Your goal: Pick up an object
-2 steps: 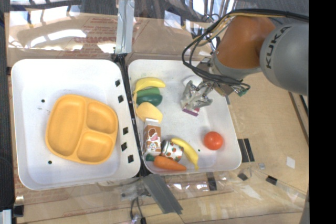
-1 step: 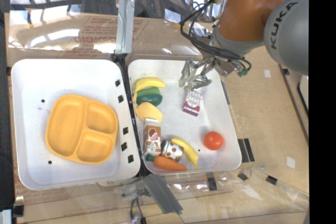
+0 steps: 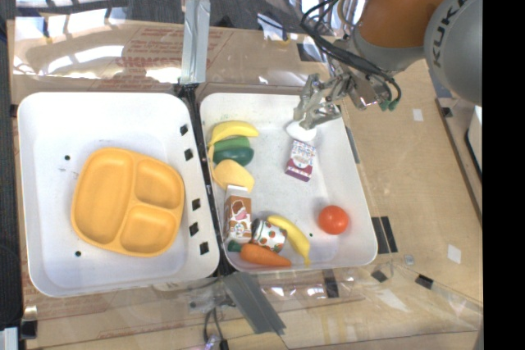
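The right bin [image 3: 354, 176] holds several toy foods. A small white piece [image 3: 299, 129] lies near its far edge, and my gripper [image 3: 312, 115] hangs right over it, touching or nearly touching it. Just below stands a small purple-and-white carton [image 3: 302, 159]. Along the bin's left side lie a banana [image 3: 232, 129], a green pepper [image 3: 234, 150] and a yellow wedge [image 3: 233, 174]. A brown carton [image 3: 238, 217], a printed can [image 3: 268, 234], a second banana [image 3: 295, 236] and a carrot [image 3: 264, 256] crowd the near left corner. A red tomato [image 3: 333, 219] sits alone at the near right.
The left bin [image 3: 41, 135] holds a yellow divided plate [image 3: 129, 200]. The grey arm with its orange band [image 3: 402, 4] and cables reaches in from the upper right. Bare bin floor lies between the purple-and-white carton and the tomato.
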